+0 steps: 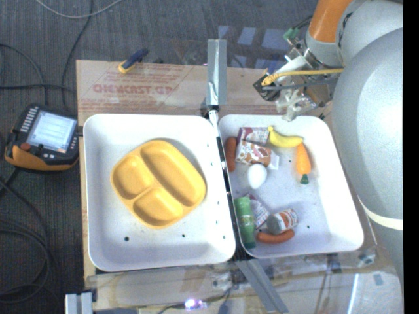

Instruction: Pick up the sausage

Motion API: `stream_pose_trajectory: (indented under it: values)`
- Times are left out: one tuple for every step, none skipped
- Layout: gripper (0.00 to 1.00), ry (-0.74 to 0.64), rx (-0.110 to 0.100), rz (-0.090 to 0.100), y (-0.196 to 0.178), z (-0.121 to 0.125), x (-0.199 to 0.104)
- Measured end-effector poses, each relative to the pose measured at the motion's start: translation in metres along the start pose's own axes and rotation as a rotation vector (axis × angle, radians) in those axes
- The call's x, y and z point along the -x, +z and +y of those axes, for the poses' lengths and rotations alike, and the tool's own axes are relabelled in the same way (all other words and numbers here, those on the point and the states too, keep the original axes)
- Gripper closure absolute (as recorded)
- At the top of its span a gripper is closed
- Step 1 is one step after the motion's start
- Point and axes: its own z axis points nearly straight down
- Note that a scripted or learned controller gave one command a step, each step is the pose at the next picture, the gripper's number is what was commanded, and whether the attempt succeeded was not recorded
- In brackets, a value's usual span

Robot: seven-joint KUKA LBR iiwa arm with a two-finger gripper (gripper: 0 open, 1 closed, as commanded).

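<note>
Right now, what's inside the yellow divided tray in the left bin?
Nothing. The yellow tray sits in the left bin with all three compartments bare. What lies beneath the tray is covered.

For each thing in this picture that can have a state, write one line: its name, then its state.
hand: above the far rim of the right bin, holding nothing visible
right bin: holds the food items
left bin: holds the yellow tray
yellow tray: lying flat, compartments bare
near sausage: lying flat by the near wall
far sausage: lying along the left wall
banana: lying flat
egg: resting mid-bin
</note>
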Motion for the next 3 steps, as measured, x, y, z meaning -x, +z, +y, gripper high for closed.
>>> stream_pose_trajectory:
  values:
    - [0.00, -0.001, -0.001, 0.000, 0.000, -0.001, 0.000]
    - [0.00, -0.144, -0.006, -0.001, 0.115, -0.076, 0.046]
    - [0.00, -0.186, -0.006, 0.000, 0.117, -0.132, 0.116]
